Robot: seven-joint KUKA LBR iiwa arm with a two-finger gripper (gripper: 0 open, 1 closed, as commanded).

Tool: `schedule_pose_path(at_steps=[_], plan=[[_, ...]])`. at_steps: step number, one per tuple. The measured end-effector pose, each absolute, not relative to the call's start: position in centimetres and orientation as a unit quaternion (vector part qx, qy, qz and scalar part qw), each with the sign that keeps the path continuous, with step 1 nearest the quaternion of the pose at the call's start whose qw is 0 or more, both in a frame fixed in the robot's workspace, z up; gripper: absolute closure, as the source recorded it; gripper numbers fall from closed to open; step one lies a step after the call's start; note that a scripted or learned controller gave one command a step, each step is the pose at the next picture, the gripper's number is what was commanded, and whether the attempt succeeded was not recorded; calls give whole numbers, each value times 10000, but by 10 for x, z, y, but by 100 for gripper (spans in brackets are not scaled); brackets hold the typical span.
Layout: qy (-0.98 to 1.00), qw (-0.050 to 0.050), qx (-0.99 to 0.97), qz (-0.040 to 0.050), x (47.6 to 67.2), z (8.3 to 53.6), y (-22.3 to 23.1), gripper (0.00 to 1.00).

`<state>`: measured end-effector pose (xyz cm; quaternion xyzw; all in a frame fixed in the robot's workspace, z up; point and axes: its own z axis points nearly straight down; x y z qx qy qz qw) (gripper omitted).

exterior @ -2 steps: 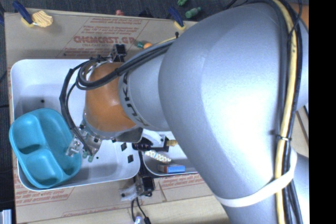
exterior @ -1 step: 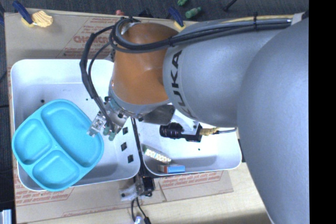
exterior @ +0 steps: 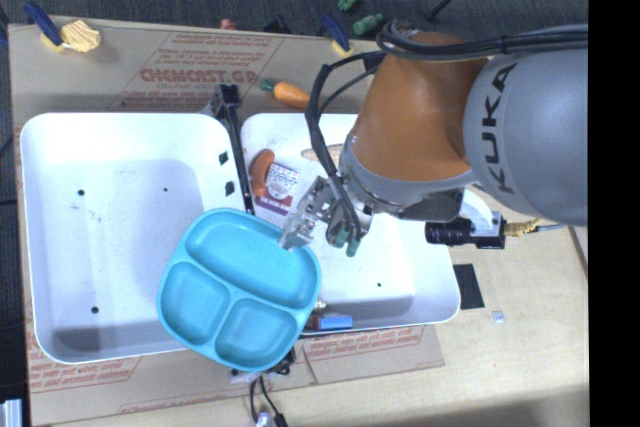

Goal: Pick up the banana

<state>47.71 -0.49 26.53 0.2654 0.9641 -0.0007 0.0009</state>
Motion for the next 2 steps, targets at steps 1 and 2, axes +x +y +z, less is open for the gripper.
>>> schedule_pose_path(at_steps=[1,2], plan=[[9645,7,2642,-1,477,265,-4,0],[9174,-25,3979,-11,476,191,48,0]])
